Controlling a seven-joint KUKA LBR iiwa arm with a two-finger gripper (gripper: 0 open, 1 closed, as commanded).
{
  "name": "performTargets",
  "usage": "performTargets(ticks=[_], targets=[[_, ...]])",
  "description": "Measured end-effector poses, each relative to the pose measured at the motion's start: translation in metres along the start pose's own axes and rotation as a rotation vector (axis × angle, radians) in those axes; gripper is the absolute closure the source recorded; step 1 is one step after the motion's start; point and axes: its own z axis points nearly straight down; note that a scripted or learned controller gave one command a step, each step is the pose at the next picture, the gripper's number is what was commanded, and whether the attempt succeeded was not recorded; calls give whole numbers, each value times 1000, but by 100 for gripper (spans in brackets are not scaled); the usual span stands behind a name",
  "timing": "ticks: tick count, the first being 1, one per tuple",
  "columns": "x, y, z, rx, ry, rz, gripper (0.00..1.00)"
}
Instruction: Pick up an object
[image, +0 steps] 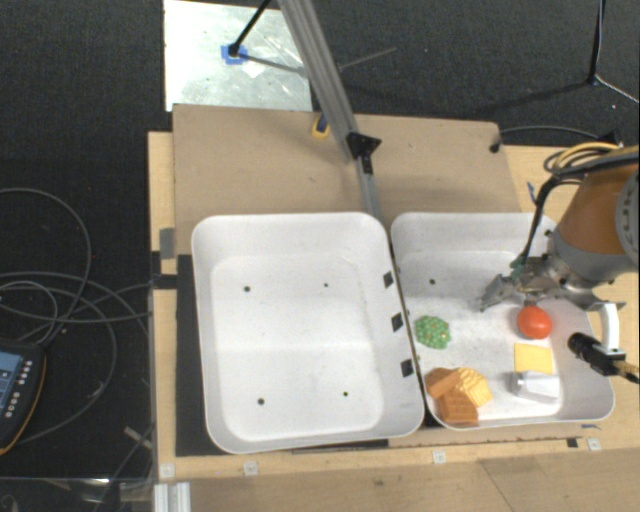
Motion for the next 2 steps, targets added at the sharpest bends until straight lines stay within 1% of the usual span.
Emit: performTargets(ticks=[1,2], targets=[[-1,2,-14,-7,-2,0,100],[-9,2,-61,-9,-3,1,100]])
